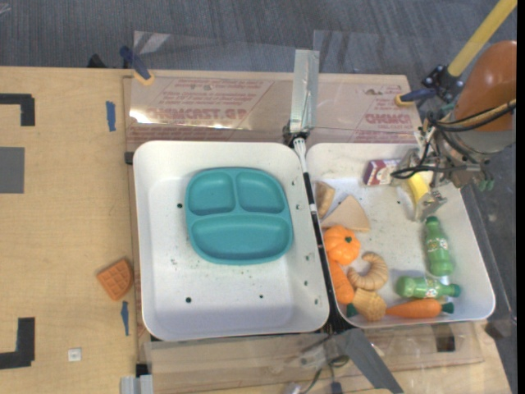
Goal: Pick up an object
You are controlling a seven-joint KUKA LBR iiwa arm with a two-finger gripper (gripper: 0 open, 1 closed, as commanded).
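Note:
My gripper (428,197) hangs over the back right part of the right bin (480,257), reaching in from the upper right. A small yellow piece (417,187) lies right at its tip, and I cannot tell whether the gripper touches it. Just below stands a green bottle (437,249), and a second green bottle (426,287) lies near the front. A purple and white carton (377,171) lies to the gripper's left. The same bin holds tan wedges (349,213), an orange pumpkin (342,245), a croissant (370,271) and a carrot (414,309).
The left bin (156,245) holds a teal divided plate (238,216). A waffle toy (115,278) lies on the bench to the left of the bins. A clear panel (246,97) stands behind both bins. A metal divider (310,212) separates them.

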